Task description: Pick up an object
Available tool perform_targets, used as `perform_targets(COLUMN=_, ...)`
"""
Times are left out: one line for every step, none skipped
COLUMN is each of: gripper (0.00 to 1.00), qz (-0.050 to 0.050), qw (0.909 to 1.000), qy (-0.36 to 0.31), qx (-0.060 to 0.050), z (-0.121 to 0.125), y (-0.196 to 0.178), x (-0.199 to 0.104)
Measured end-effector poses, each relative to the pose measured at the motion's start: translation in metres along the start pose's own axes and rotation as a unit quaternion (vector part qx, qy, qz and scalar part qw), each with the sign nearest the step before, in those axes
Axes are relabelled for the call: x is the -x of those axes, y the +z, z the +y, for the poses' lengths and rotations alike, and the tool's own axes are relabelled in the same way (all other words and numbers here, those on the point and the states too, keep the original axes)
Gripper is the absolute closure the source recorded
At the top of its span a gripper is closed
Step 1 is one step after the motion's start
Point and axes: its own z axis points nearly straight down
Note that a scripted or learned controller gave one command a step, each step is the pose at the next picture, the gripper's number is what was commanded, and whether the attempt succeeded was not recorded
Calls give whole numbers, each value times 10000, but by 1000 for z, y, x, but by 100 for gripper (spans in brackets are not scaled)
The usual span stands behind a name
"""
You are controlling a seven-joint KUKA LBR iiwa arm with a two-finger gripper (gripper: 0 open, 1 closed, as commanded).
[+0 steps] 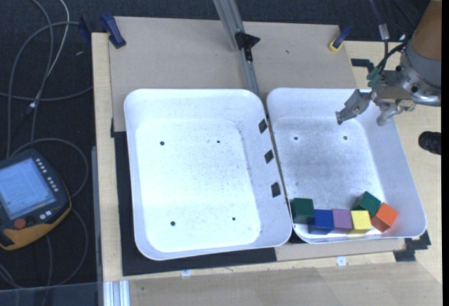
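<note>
Gripper (365, 109) above right bin's (400, 157) far end, jaws spread, grasping nothing. Blocks (344, 215) well apart, along near wall.

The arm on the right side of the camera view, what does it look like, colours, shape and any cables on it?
The arm is a rounded grey column with an orange band near the top of the picture. Below it sits a pale metal wrist flange. The end effector has two grey metal fingers, over the far right corner of the right bin. A thin dark cable with a small green fitting runs beside the wrist.
</note>
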Motion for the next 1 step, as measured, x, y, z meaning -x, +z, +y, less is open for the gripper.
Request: perform_targets(gripper=0, qz=6, qw=10000, qy=-12, qx=-36, z=57, y=140, x=-19)
